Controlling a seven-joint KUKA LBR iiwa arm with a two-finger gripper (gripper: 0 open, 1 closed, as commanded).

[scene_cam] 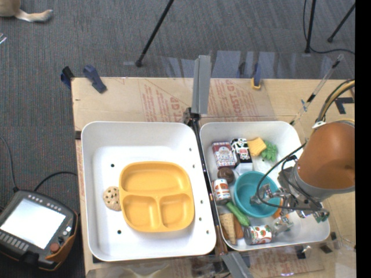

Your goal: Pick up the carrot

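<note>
Cardboard-topped bench (139,97). Shallow white right bin (290,133), cluttered. Gripper (284,204) beside round teal plastic bowl (252,193); grip state impossible to tell. Small orange toy carrot (238,229) at bin's near-left corner: probably light, stiff, slick; best grabbed mid-length.

I'm seeing even, soft overhead light; the white bins (95,155) are reading bright without blowing out. Shadows are staying faint, the yellow tray (156,196) is showing mild sheen, and fine detail is looking slightly soft throughout.
</note>
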